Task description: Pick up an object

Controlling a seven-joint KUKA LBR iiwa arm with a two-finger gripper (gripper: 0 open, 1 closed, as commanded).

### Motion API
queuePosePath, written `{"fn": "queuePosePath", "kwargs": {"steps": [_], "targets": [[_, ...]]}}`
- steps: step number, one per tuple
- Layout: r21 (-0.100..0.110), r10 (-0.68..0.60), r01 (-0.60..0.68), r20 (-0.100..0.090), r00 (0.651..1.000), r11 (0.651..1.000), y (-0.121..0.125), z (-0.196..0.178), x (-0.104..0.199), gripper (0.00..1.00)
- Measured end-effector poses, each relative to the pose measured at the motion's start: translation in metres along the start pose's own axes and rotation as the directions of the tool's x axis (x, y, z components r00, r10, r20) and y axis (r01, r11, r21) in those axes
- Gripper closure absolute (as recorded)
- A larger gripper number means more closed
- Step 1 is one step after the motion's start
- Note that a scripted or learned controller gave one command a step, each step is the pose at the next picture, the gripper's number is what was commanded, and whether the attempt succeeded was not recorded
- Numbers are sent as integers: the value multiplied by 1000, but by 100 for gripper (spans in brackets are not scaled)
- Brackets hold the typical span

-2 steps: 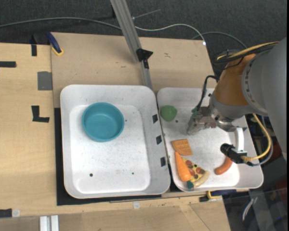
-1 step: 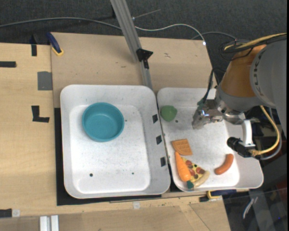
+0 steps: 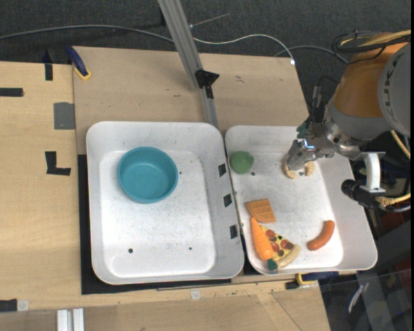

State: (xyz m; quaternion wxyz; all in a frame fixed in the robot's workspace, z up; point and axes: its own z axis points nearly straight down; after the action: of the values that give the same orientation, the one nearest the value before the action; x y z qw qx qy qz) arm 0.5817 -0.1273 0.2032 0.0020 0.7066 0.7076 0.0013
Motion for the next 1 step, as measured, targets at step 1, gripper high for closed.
{"fn": "queuePosePath", "kwargs": {"steps": [1], "targets": [[3,0,0,-1,1000,1000,1,-24,0,100]]}}
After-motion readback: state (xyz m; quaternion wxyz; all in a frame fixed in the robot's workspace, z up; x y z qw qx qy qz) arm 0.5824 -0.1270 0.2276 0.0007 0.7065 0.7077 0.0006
